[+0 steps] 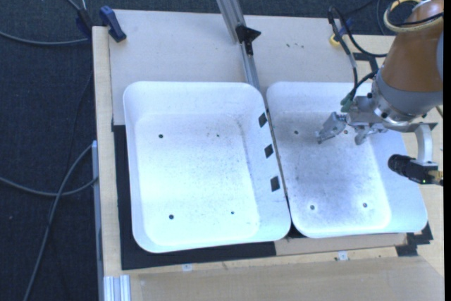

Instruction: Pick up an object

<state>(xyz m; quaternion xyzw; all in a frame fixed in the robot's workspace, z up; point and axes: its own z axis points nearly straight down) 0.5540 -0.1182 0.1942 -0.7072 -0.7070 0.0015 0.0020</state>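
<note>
Fingers (345, 132) spread apart over right bin (338, 211), metal pole (227, 7) behind, left bin (148, 99) alongside

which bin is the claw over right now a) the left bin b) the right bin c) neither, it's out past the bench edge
b, the claw sits above the upper part of the right bin, reaching in from the right side, while the left bin lies on the far side of the divider from it.

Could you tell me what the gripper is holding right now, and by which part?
Nothing: the gripper hangs open over the right bin.
</note>
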